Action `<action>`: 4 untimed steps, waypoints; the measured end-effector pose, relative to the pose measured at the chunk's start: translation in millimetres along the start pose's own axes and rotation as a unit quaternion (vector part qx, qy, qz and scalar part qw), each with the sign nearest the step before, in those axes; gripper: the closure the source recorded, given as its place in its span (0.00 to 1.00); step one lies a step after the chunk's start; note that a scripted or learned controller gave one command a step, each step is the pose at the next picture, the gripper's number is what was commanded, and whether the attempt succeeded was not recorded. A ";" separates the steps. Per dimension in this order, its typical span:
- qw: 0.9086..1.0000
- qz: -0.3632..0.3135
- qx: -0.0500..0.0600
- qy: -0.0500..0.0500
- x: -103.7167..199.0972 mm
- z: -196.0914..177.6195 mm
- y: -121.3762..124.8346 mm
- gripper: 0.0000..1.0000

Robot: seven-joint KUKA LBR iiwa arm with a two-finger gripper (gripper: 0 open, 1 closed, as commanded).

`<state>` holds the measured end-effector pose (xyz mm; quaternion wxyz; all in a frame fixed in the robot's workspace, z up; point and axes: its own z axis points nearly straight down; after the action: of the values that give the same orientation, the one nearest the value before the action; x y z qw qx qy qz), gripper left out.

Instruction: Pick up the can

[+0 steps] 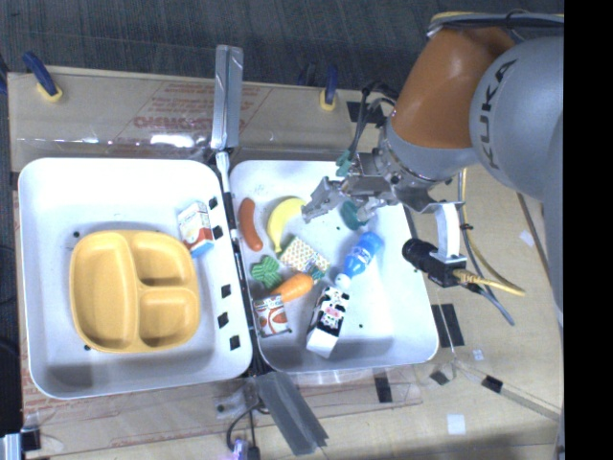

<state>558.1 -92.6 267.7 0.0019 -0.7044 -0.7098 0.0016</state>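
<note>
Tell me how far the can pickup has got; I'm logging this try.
Nothing looks done: the can sits in the right bin, by the carrot. In hand: the claw hovers near the banana, apart from the can. Left: reach, grip, lift.

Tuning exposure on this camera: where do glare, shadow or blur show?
Camera view: glare streaks the clear sheet behind the left bin; the yellow tray casts a soft shadow; the hand shades the right bin; its small items look slightly soft.
</note>
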 end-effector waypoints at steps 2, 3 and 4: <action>0.983 0.186 0.000 0.001 31.8 76.8 44.7 0.00; 0.997 0.079 0.000 0.000 52.2 76.6 -14.9 0.00; 0.999 0.054 0.000 0.000 -2.8 105.0 -78.3 0.00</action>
<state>479.3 -95.9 163.1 0.0018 -0.7415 -0.6709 0.0014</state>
